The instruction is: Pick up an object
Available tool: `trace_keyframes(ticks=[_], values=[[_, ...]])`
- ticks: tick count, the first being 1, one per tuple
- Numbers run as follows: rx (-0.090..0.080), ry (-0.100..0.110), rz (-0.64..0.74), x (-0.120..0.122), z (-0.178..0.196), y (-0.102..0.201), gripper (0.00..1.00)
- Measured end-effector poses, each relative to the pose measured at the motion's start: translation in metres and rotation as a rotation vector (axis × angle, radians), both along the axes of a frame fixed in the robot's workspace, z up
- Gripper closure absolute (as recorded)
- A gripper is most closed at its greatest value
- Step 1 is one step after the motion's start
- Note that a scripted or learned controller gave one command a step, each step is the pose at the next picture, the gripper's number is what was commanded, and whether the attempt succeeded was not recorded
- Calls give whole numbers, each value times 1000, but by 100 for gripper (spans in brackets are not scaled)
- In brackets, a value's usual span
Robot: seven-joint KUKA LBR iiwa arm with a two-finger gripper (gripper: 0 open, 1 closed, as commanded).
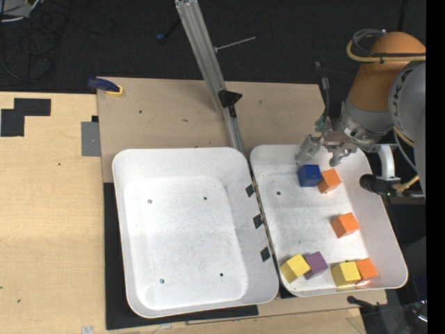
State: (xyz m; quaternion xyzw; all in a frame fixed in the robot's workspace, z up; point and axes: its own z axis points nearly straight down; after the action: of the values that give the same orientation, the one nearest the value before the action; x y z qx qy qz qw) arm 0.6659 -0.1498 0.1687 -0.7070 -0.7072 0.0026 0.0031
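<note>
My gripper (322,152) hangs over the far end of the right bin (389,245), open, its two fingers spread with nothing between them. Just below the fingertips lie a blue cube (309,176) and an orange cube (330,180), side by side and touching. Another orange cube (344,224) sits mid-bin. Along the near end are a yellow cube (295,266), a purple cube (316,262), a second yellow cube (345,273) and an orange cube (366,268).
The left bin (139,256) lies beside the right one, joined by black clips (257,220). A slanted metal rail (208,65) rises behind the bins. A black cable and fitting (384,181) hang at the right bin's far right edge.
</note>
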Motion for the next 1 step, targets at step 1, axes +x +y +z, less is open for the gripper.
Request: trace_keyframes(ticks=[1], values=[[0, -2, 3, -2, -44, 5, 0]])
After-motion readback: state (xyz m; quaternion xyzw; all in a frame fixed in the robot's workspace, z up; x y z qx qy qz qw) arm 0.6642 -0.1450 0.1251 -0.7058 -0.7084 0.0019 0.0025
